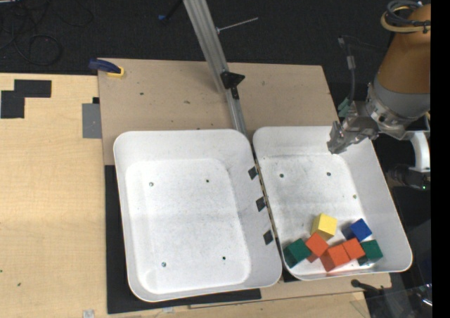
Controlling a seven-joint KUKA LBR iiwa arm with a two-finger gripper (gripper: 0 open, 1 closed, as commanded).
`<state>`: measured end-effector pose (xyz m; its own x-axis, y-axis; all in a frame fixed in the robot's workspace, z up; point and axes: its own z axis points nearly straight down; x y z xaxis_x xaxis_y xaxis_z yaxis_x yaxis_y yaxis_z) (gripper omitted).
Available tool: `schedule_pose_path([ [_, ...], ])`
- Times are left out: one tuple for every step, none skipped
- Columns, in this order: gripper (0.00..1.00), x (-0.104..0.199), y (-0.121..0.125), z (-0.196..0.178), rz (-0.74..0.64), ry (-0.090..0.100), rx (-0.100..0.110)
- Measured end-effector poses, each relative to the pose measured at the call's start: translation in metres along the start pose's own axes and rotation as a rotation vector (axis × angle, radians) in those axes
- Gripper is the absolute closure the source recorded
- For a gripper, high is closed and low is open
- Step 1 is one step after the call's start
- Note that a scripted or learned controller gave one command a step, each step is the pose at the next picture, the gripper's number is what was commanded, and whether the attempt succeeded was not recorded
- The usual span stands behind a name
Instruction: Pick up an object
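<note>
Several small blocks lie clustered in the near corner of the right bin (pixel 295 148): a yellow block (pixel 325 225), a blue block (pixel 360 229), two green blocks (pixel 297 251) (pixel 371 250), and orange-red blocks (pixel 336 252). My gripper (pixel 339 141) hangs over the far right part of that bin, well away from the blocks, with nothing seen between its fingers.
The left bin (pixel 184 214) sits beside the right one, joined by black clips (pixel 260 202). A metal rail (pixel 211 42) slants up behind the bins. A blue and yellow clamp (pixel 107 67) is at the board's far left corner.
</note>
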<state>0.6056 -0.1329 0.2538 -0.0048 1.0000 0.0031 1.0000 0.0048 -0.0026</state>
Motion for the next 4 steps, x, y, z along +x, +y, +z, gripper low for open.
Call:
schedule_pose_path([
  [1.0, 0.049, -0.017, -0.004, 0.001, 0.0, 0.001],
  [1.0, 0.093, -0.03, 0.012, 0.002, -0.001, 0.003],
  [1.0, 0.136, -0.046, 0.009, 0.001, -0.001, 0.003],
  [1.0, 0.185, -0.059, 0.006, 0.001, 0.0, 0.004],
])
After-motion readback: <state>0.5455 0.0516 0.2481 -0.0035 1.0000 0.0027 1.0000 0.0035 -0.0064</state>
